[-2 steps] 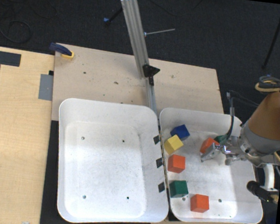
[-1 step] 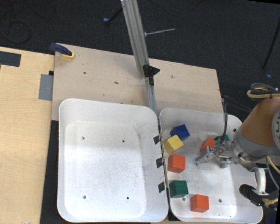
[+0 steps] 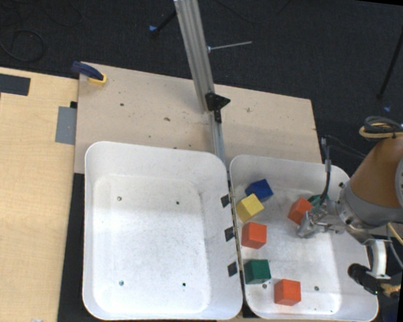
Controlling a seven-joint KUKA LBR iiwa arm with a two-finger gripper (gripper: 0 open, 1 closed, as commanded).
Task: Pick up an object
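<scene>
The right bin (image 3: pixel 330 302) holds several blocks. A blue block (image 3: pixel 259 188) and a yellow block (image 3: pixel 250 206) lie near its left wall, with an orange block (image 3: pixel 254 235) and a green block (image 3: pixel 258 271) below them. Another orange block (image 3: pixel 287 292) sits near the front. A third orange block (image 3: pixel 300 209) lies right beside my gripper (image 3: pixel 309 228), which hangs low over the bin's right half. The arm's orange band and grey wrist (image 3: pixel 379 184) reach in from the right. A small teal object (image 3: pixel 317 201) shows just behind the gripper.
The left bin (image 3: pixel 111 174) stands beside the right one, joined by black clips (image 3: pixel 230 233). A slanted aluminium bar (image 3: pixel 197 53) rises behind the bins. A blue and yellow clamp (image 3: pixel 89 73) lies at the bench's back left corner.
</scene>
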